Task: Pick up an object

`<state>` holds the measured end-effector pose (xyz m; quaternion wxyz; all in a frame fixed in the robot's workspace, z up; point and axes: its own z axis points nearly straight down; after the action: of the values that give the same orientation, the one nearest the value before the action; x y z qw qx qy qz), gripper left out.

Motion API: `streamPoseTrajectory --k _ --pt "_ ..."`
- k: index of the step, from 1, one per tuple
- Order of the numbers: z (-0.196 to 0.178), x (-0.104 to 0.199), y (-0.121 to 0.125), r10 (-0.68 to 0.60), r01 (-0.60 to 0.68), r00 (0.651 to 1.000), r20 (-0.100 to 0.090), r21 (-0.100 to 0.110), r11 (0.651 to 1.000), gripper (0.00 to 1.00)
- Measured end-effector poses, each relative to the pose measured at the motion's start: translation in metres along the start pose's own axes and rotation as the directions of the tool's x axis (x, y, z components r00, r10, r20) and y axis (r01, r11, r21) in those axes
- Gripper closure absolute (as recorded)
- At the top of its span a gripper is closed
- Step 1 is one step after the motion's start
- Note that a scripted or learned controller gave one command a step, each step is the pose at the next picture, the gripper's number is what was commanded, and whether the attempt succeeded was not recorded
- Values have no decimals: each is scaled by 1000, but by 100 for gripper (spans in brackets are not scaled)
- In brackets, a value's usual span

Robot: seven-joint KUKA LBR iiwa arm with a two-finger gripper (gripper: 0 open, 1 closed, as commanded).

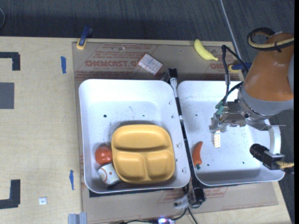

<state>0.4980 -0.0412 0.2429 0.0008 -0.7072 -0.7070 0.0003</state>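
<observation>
I have the arm (pixel 268 73) reaching in over the right bin (pixel 233 171), its orange band above the wrist at that bin's far right side. The gripper (pixel 223 122) hangs over the middle of the right bin, pointing down. Just below it I see a small pale block with dots (pixel 217 139), standing upright; it sits right at the gripper's tip, but I cannot tell whether it is between the fingers or merely under them, and I cannot tell whether the gripper is open or closed.

A red pepper (pixel 197 154) lies in the right bin against its left wall, near the front corner, apart from the gripper.

In the left bin (pixel 93 101) a yellow divided tray (pixel 142 152) lies upside down across the front half. A red ball (pixel 103 154) touches its left edge, and a small white and orange cup (pixel 108 173) lies just in front of the ball, in the front left corner.

On the surface behind the bins, a yellow banana (pixel 204 50) lies near the far right corner of the cardboard sheet (pixel 117 59), and a small checked packet (pixel 149 63) lies behind the left bin's far edge. A blue clamp (pixel 84 35) sits at the sheet's far left corner.
</observation>
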Motion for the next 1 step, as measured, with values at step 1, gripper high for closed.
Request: streamPoseTrajectory --k 1 --pt "8 85 -12 -2 2 1000 -1 0 1000 100"
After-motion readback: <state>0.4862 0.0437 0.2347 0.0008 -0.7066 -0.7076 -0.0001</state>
